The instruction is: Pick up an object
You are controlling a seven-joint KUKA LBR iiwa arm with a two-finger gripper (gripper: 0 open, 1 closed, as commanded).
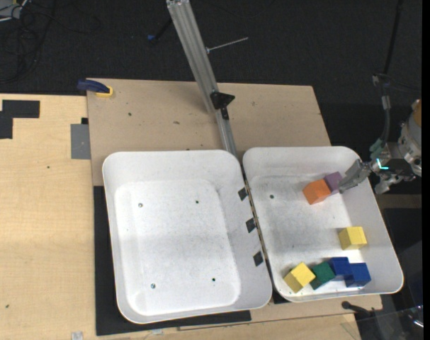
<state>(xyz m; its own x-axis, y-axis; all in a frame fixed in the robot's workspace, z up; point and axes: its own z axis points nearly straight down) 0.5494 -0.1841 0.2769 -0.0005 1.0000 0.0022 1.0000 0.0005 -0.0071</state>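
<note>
Over the right bin's point(385, 222) far edge — jaws point(358, 173) by two blocks
Orange block point(316, 191) touches purple block point(334, 182) just beside the jaws — whether apart or together, I cannot tell.

A grey aluminium rail point(199, 61) slants across the wooden bench point(158, 115); a blue-yellow clamp point(95, 87) at its edge.

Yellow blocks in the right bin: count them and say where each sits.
2. One yellow block sits near the right bin's right wall; the other yellow block lies at the front, beside the green block. None seems hidden.
</note>
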